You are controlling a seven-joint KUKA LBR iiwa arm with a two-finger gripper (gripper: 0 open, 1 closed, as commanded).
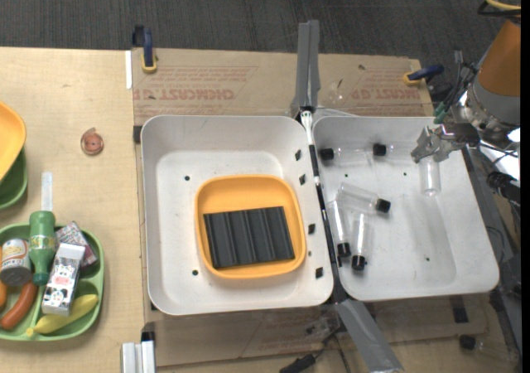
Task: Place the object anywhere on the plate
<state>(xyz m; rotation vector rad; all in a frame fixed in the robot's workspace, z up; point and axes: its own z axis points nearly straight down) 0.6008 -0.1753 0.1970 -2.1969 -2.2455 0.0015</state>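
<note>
Clearly, handling: the clear vials point(358, 197) are looking light, rigid, smooth and slippery, so gripping across a tube's middle seems safest.
Look: see-through plastic tubes with black caps, lying scattered and hard to make out against the white.
Location: vials are lying in the right bin point(464, 272), mostly toward its left wall.
Gripper point(431, 150): hanging over the right bin's far right corner; one vial point(430, 178) appears to be dangling from it, grip uncertain.
Plate point(248, 189): orange, sitting mid left bin point(166, 197), carrying a black ribbed insert point(248, 236).

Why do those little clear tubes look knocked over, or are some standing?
Most lie tipped over. The clear tubes show their full length flat on the right bin floor, black caps sideways. One under the gripper: cannot tell.
</note>
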